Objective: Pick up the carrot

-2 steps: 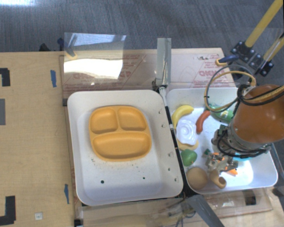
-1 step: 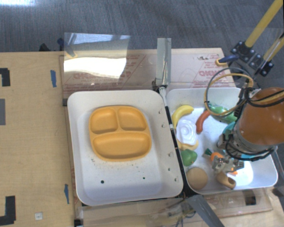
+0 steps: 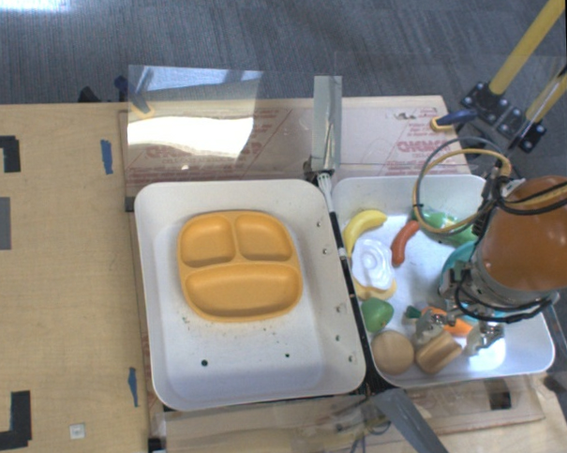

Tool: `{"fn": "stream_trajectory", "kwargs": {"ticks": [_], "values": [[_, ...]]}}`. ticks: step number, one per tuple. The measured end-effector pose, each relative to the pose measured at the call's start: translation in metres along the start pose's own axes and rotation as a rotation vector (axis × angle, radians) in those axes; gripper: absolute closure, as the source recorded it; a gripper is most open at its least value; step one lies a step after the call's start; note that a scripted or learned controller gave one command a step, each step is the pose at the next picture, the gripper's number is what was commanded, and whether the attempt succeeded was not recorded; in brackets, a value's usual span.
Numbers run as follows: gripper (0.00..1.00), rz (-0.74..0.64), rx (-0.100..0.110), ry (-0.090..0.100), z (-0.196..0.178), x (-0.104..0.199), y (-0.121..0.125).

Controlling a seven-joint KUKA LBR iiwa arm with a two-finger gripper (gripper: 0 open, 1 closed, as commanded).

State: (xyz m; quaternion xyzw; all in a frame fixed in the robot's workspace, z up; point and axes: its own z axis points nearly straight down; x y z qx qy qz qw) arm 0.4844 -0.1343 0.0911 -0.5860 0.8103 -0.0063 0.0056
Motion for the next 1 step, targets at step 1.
{"fn": "stream_trajectory", "kwargs": {"ticks": [1], "values": [[1.00, -0.004, 0.007, -0.009, -0.0116, -0.0063, -0.0019]]}}
